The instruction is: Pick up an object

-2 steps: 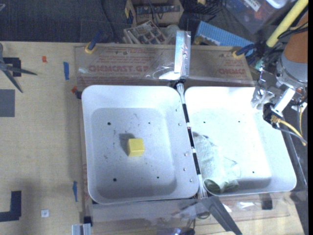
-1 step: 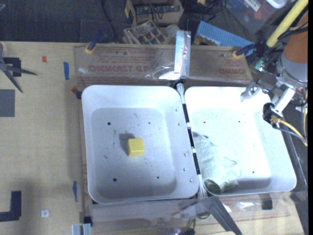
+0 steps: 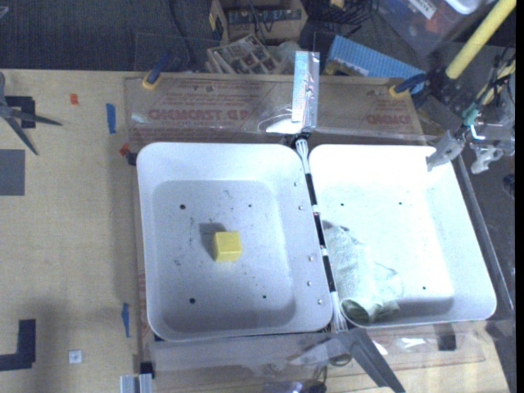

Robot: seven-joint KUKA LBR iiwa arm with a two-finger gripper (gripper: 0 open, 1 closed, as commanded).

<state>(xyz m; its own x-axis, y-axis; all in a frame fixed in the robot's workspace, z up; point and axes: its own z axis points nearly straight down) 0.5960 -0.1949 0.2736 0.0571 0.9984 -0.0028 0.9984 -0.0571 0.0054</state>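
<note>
While the tool hovers over the right bin's far corner, its state unclear, the yellow block lies mid-floor in the left bin; a centred vertical descent would suit it best.

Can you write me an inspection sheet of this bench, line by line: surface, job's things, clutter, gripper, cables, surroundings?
Surface: light wooden bench bearing two shallow white plastic bins, left bin and right bin, side by side.
Job's things: small yellow block near the middle of the left bin; rolled pale cloth-like bundle against the right bin's near-left corner.
Clutter: dark specks on the left bin's floor; blue tape strips on the bench.
Gripper: metal part at the right bin's far-right corner, too unclear to judge.
Cables: dark cables behind the bench.
Surroundings: clear plastic sheet behind the bins; yellow bar top right.
</note>
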